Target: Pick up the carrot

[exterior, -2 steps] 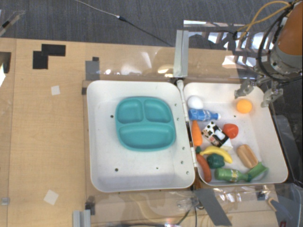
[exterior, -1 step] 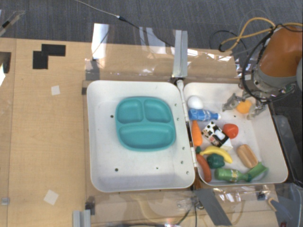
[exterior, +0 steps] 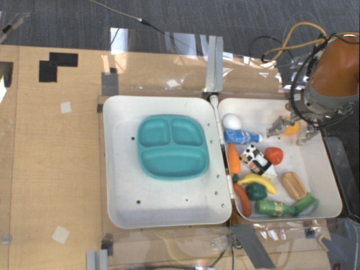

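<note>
The carrot is a slim orange piece lying lengthwise against the left wall of the right bin, just below a blue bottle. My gripper hangs over the upper right part of that bin, well to the right of the carrot and apart from it. Its fingers stand spread wide, so it is open. A small orange-yellow item lies in the gap between them, and no finger visibly touches it.
Around the carrot lie a white egg, a black-and-white block, a red tomato, a banana, a tan roll, a red pepper and green items. The left bin holds a teal divided plate.
</note>
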### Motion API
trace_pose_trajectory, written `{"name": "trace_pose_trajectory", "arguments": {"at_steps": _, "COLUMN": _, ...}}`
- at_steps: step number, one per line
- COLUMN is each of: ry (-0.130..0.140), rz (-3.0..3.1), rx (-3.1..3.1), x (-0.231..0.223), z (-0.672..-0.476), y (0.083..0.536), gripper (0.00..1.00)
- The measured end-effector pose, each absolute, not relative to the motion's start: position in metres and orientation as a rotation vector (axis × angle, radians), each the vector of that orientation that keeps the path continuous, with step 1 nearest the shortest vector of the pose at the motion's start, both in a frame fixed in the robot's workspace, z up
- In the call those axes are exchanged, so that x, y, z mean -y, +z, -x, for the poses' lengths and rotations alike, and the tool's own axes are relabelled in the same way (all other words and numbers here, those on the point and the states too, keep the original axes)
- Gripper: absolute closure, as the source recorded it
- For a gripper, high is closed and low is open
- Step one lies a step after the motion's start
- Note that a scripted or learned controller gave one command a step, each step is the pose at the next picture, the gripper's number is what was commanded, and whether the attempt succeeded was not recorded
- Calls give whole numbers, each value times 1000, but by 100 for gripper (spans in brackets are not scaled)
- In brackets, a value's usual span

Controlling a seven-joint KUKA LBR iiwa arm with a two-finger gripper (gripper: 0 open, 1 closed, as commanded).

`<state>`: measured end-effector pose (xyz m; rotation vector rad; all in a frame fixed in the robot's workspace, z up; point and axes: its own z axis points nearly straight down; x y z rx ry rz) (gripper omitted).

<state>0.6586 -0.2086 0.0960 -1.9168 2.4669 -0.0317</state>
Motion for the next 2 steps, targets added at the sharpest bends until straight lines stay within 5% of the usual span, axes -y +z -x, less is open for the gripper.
{"name": "trace_pose_trajectory", "arguments": {"at_steps": 2, "ry": -36, "rz": 2254, "rx": -2163, "x": 207, "z": -670, "y": 97, "gripper": 0}}
